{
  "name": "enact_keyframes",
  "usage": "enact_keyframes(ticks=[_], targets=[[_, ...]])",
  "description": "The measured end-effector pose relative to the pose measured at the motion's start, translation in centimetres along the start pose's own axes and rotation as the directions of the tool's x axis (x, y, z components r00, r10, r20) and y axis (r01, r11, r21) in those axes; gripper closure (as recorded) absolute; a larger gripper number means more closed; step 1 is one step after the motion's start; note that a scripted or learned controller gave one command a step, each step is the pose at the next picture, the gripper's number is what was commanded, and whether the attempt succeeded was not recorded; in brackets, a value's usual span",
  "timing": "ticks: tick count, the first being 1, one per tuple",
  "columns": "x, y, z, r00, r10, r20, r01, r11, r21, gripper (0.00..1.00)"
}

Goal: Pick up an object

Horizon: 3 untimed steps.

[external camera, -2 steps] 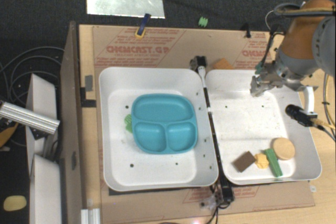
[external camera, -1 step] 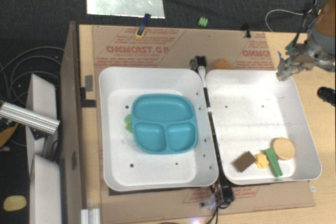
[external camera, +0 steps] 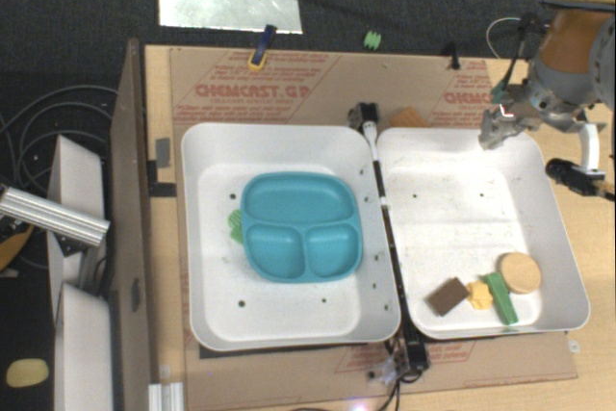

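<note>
- Two white bins sit side by side on the bench: the left bin (external camera: 207, 303) and the right bin (external camera: 462, 207).
- One arm (external camera: 577, 34) reaches in from the right, its gripper (external camera: 496, 132) above the far right corner of the right bin; whether it is wide or narrow I cannot tell, and nothing shows in its grasp.
- One blue divided plate (external camera: 300, 226) lies in the middle of the left bin.
- One green piece (external camera: 235, 224) peeks out at the plate's left edge.
- Four small things cluster in the right bin's near right corner: one tan disc (external camera: 521, 272), one green stick (external camera: 501, 297), one brown block (external camera: 447, 295), one yellow piece (external camera: 478, 295).
</note>
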<state>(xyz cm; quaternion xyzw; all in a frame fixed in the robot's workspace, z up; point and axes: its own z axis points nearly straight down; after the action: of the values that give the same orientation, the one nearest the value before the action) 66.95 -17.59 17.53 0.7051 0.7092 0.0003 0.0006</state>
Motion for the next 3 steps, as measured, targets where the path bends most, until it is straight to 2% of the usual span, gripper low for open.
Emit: enact_keyframes(ticks=[1,2,3], targets=[[3.6,0.2,-5.9,1.0,-0.002,0.0,0.002,1.0,-0.008,1.0],[6.3,-0.1,0.7,1.0,-0.001,-0.002,0.001,1.0,0.004,1.0],[1.7,-1.7,-3.7,1.0,0.008,0.003,-0.008,1.0,-0.004,1.0]])
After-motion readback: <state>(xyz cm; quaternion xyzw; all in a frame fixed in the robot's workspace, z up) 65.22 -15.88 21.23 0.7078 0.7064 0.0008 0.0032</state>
